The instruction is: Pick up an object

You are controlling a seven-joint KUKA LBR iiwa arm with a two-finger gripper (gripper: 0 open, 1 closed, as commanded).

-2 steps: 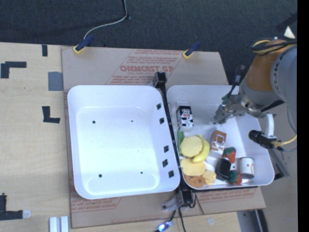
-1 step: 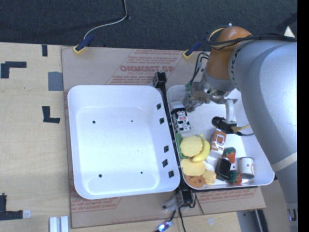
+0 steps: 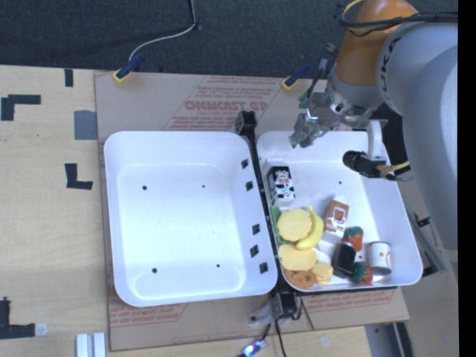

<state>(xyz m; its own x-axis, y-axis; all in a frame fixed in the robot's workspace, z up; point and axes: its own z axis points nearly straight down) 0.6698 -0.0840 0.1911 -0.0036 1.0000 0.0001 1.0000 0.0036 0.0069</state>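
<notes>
My gripper (image 3: 306,134) hangs over the back left corner of the right bin (image 3: 387,199), under the grey arm's orange band (image 3: 370,36). Just in front of it lies a small black-and-white carton (image 3: 281,185), apart from the gripper. Further forward is a pile of objects: a yellow round piece (image 3: 294,223), a banana (image 3: 318,229), an orange-and-white box (image 3: 338,216), a red-and-green item (image 3: 354,238), a black block (image 3: 343,259), a white can (image 3: 380,256) and a brown pretzel-like piece (image 3: 302,278).
The left bin (image 3: 119,199) sits beside the right one, with a black divider strip (image 3: 254,192) between them. A black fitting (image 3: 366,162) juts over the right bin's back right. Both bins rest on cardboard (image 3: 216,103).
</notes>
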